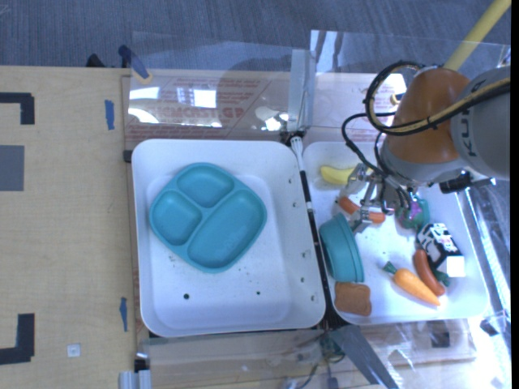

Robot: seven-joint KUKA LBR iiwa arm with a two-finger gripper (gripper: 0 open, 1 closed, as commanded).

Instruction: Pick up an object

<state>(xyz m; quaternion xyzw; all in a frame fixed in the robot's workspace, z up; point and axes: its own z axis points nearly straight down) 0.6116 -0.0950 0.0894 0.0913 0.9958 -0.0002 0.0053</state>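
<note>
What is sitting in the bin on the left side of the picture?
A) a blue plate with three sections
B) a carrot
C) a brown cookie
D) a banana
A: the blue divided plate lies alone in the left bin, while the carrot and banana lie in the right bin.

**Arm lowered from the right, wrist pointing down**

The grey KUKA arm (486, 128) reaches in from the right side of the camera view, its bulky link angled toward the left. Above the wrist sits the rounded orange band (430, 116), with black cables (369, 124) looping out along its left side. Below the band, the wrist points downward and ends in the metallic two-finger gripper (371, 205), whose tip sits low and to the left of the arm's body. The view is too cluttered there to read the gripper's state.
</note>
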